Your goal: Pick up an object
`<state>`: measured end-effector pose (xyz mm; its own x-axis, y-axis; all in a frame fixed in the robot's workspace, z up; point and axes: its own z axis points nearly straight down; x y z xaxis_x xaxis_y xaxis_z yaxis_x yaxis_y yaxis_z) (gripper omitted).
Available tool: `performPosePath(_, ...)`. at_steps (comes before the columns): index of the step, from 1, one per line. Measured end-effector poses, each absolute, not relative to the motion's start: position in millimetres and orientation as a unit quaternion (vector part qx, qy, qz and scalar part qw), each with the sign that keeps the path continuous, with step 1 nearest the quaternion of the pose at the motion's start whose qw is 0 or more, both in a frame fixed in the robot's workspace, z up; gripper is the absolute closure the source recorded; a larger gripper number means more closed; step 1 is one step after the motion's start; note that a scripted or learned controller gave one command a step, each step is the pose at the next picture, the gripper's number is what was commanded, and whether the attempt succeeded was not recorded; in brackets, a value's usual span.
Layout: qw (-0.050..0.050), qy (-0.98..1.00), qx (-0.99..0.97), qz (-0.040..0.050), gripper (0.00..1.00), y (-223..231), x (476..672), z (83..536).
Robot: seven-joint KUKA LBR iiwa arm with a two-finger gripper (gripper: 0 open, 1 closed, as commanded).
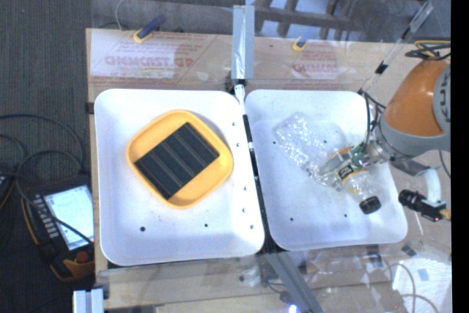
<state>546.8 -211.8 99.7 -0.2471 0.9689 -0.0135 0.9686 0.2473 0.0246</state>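
We read faint red lettering, "CHEMCAST GP", on the clear sheet (150, 61) lying on the table behind the left bin. A similar red print (316, 67) sits behind the right bin, too blurred to make out.

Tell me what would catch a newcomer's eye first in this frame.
The yellow tray with a dark ribbed insert stands out first, lying askew in the middle of the left bin. Next comes the crumpled clear plastic bottle with a black cap, in the right bin toward its right side. The arm's orange band hangs over that bin's right edge.
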Motion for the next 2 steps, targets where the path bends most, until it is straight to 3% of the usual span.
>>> performPosePath(1,0.013,0.79,0.613,0.0056,0.0,-211.8,546.8,99.7)
performPosePath(2,0.003,0.786,0.619,0.0066,0.0,-218.7,559.2,98.3)
